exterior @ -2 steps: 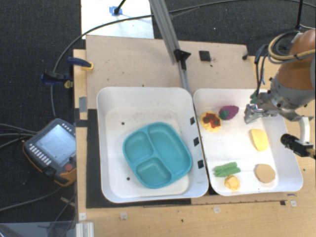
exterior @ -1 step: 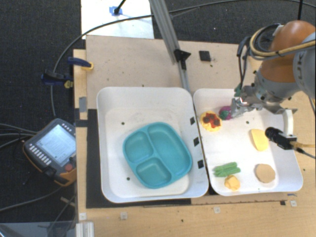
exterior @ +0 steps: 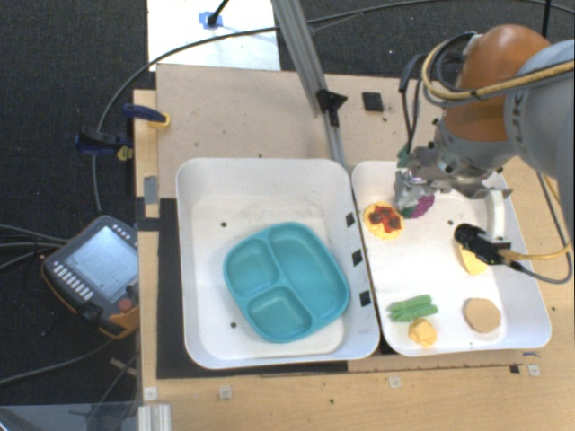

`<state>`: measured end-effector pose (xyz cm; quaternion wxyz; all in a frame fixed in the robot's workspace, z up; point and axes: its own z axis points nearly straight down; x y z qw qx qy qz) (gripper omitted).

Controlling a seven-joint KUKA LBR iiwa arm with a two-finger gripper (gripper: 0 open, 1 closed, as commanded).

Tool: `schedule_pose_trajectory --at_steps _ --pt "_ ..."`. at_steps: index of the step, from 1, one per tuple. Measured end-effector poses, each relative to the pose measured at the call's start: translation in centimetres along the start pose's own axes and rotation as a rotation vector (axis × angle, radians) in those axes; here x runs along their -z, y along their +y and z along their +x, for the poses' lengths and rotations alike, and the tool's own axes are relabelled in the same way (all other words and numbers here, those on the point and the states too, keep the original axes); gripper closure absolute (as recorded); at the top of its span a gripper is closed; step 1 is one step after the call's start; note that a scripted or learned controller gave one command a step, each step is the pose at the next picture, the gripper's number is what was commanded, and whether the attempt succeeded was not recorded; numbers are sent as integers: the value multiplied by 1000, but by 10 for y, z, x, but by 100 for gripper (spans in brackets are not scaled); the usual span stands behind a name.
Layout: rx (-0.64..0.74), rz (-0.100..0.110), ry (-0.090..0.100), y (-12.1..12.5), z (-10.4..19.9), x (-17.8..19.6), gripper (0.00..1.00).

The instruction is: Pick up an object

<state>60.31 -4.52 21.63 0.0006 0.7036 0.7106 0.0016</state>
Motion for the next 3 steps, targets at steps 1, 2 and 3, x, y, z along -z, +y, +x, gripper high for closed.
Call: schedule_pose_trajectory --at_steps 1,2,3 --pt "0 0 0 7 48 10 100" --pt "0 -1 1 26 99 17 100" --pt "0 -1 1 39 153 24 100"
